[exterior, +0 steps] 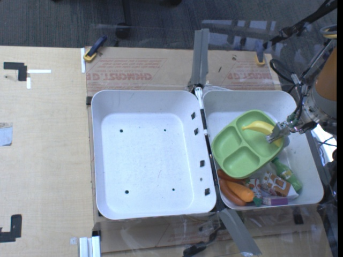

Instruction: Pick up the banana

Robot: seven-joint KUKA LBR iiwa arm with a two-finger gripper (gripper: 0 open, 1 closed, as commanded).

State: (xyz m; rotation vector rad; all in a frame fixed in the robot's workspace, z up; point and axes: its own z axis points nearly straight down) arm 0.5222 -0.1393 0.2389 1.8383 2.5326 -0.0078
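My claw (pixel 278 133) sits at the right end of the banana (pixel 258 127), which lies in the green plate (pixel 241 159), right bin (pixel 311 159); my grip, I cannot tell.

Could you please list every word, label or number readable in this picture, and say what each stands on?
"CHEMCAT", red and upside down: cardboard behind the left bin.
More red print beside and below it: too blurred to read.
Print on the packet in the right bin: too small to read.

banana (pixel 258 127) yellow | plate (pixel 238 159) green | carrot (pixel 239 191) orange | bins (pixel 107 159) white
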